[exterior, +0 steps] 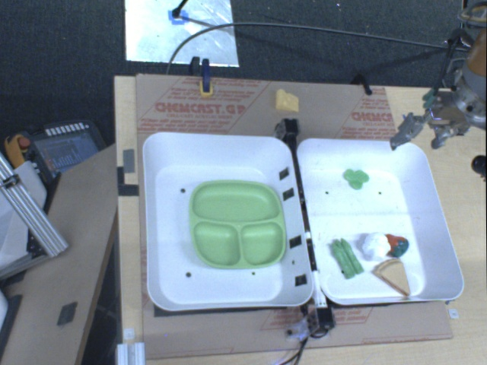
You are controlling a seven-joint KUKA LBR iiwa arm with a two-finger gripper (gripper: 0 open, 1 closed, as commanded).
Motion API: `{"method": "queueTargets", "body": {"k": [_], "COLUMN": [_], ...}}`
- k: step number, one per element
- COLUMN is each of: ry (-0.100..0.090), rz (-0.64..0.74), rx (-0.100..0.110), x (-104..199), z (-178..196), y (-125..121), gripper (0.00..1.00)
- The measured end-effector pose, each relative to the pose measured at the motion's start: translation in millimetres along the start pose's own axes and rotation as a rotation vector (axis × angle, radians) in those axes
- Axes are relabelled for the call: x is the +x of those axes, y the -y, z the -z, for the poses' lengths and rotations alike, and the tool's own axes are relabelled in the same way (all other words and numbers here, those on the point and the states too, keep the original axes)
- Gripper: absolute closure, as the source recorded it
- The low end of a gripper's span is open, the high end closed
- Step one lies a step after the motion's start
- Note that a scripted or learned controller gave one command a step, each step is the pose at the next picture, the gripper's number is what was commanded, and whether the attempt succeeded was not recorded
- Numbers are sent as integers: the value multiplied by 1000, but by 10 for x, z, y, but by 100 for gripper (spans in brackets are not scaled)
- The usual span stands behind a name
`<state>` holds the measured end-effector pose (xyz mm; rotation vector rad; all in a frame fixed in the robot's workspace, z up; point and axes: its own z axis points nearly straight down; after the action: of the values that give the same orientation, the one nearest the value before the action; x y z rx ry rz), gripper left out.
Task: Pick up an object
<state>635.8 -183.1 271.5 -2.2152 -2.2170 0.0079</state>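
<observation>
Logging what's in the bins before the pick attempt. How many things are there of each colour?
Green: 3: divided tray in the left bin, small piece and bean pods in the right bin
White: 1: round lump
Red-orange: 1: small piece
Tan: 1: wedge
Total: 6

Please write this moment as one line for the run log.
gripper: open, above right bin's far corner, holding nothing | food pieces in right bin | green tray in left bin

green tray (234,223), yellow clamp (205,78), perhaps pendant (65,149)
</observation>
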Motion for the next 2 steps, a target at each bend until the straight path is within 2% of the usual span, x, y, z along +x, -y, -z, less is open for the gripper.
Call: {"method": "queueTargets", "body": {"k": [1,2], "ry": [2,2], "rz": [3,5], "rx": [-11,-9], "x": [7,81], "z": [68,-372], "y": [-19,-37], "gripper": [0,0]}}
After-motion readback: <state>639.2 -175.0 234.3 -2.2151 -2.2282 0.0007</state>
